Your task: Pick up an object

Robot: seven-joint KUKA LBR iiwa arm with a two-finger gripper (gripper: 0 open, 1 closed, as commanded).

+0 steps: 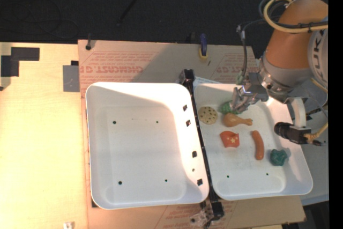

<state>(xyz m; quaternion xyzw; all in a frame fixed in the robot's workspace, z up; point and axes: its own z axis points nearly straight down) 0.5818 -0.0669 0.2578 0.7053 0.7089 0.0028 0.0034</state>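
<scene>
Pincer poised over the toy food at the back of the right bin.

On the tabletop (37,131), the left bin (107,190) sits beside the right bin (300,182), which carries a round cookie (208,114), a red tomato-like piece (230,139), a tan chicken drumstick (236,120), an orange sausage (258,145) and a teal lump (278,156). The pincer (239,100) hangs just behind the drumstick, over a small green piece (227,107); whether it is spread or pinching I cannot tell. The drumstick lies immediately in front of the pincer, its long axis running left to right, so it looks the likeliest pick. Mirrored red print on the cardboard (134,64) cannot be read with certainty.
</scene>
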